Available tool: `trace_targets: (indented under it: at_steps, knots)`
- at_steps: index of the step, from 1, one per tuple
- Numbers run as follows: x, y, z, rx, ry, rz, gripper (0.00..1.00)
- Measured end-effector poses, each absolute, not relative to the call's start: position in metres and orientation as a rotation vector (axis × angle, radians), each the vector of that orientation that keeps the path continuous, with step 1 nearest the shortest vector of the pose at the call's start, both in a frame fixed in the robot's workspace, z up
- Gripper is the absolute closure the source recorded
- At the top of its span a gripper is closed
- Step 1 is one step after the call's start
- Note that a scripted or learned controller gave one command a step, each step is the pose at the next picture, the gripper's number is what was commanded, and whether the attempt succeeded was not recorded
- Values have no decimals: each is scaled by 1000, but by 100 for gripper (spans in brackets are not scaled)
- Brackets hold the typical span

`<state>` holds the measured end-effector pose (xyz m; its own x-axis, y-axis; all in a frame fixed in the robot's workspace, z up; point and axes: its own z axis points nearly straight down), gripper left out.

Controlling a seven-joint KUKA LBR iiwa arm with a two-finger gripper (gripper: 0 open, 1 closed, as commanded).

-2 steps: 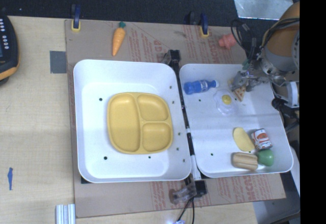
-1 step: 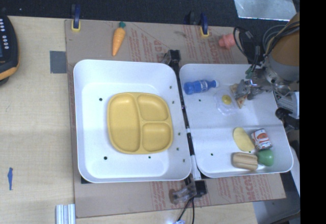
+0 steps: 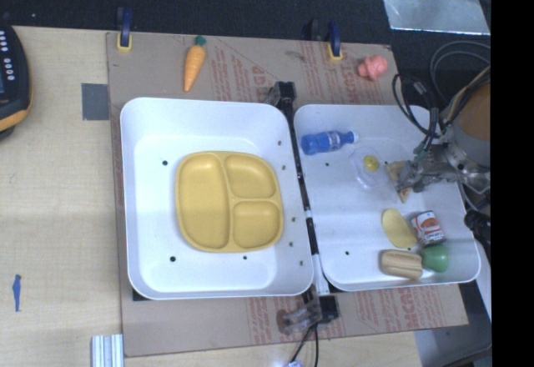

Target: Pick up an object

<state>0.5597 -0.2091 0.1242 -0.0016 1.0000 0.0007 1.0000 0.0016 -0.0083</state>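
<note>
Bright even light, glare on bins (image 3: 138,190)

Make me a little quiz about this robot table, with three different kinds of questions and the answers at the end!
1. True or false: the yellow divided tray sits in the left bin.
2. Which lies outside both bins? A) blue bottle B) toy carrot C) small can
3. Fill in: the gripper is over the ___ bin.

Key:
1. True.
2. B; the carrot lies on the brown board behind the bins.
3. Right; it is over the right bin, near the clear cup.
</note>
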Motion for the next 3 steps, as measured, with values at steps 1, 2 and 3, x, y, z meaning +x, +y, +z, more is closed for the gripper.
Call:
trace_targets:
  at_steps: [1,2,3]
  knots:
    - [542,-154,185,-2211,-2230,-1,100]
    - [510,-130,173,-2212,-2221,7,100]
    - [511,-132,174,-2218,-2222,4,0]
